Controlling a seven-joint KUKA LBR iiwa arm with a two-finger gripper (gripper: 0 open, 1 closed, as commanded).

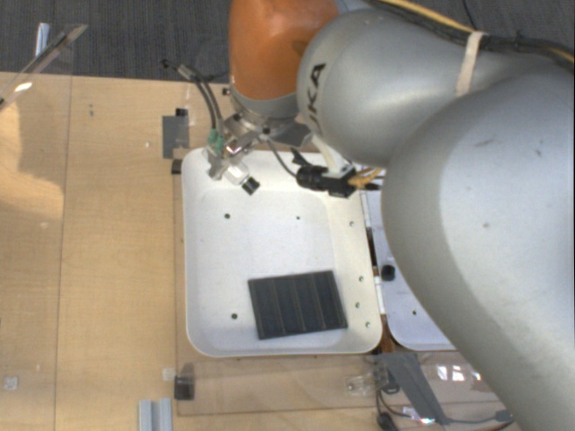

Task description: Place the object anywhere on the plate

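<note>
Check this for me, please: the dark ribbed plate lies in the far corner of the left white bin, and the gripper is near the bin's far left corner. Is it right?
One detail is wrong. The camera view shows the dark ribbed plate lying near the front edge of the left white bin, not in its far corner. The gripper is indeed near the bin's far left corner.

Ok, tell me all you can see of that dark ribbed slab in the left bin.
The dark ribbed slab is a flat, charcoal-grey rectangle with lengthwise grooves splitting it into about four strips; it looks matte, perhaps rubber or plastic. It lies flat on the floor of the left bin, near the front wall, turned slightly askew. It rests on the bin floor alone. The pincer sits at the bin's far end, well apart from it.
</note>
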